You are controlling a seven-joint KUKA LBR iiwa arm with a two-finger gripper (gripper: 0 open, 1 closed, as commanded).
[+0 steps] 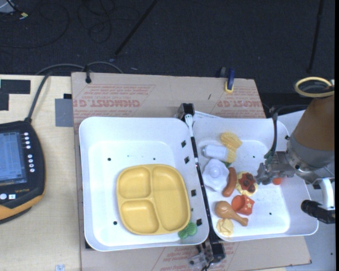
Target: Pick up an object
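1. The gripper [269, 172] is low over the right bin [282, 222]; if it is wide or narrow I cannot tell.
2. Just beside it lie small plastic toy foods: a dark red piece [247, 182], a smooth brown sausage [230, 182], a yellow corn [231, 141].
3. The left bin [99, 151] bears a glossy yellow divided plate [152, 199].

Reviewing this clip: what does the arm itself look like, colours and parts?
The arm enters at the right as a bulky rounded segment, orange-brown on top and grey below. A yellowish ring sits at its upper end. The hand is a small dark metallic assembly, with a black cable looping above it.
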